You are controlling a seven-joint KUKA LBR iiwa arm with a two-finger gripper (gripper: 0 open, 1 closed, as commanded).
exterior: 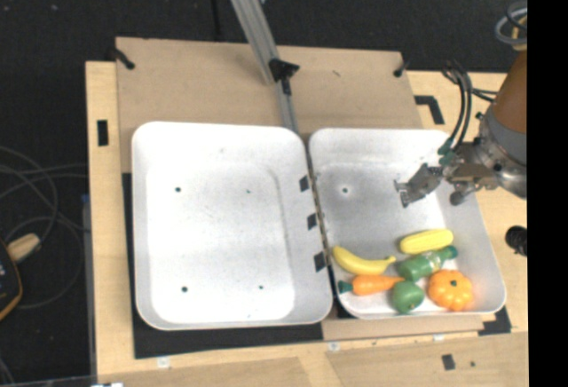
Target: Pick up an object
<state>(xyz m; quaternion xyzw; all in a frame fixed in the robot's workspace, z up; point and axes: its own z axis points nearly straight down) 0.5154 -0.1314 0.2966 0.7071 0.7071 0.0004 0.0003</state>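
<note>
White plastic on both sides of the bench: a left bin (222,217) and a right bin (373,141) set side by side. Found every candidate for the pick crowded into the near corner of the right bin: a banana (362,262) lying along the inner wall, a carrot (377,284) just below it, a yellow piece (426,241) farthest up the heap, a long green piece (426,264) tucked under that, a round green piece (406,296) by the front rim, and a small orange pumpkin (450,289) at the outer end. Lay touching or nearly touching, all of them, with little bare floor between. Saw the gripper (417,187) hanging over the middle of the same bin, above the heap and apart from it, the yellow piece being the nearest. Carried nothing that could be made out. Could not tell whether spread or closed, being small, grey and seen at a slant against the pale bin. Judged the step to be the approach, with nothing yet grasped. Called next for a short shift toward the near corner and a descent onto one item. Favoured the yellow piece or the pumpkin, as lying at the edge of the pile with some room beside them. Reckoned the tight packing the main risk, likely to nudge neighbours aside or catch two at once
</note>
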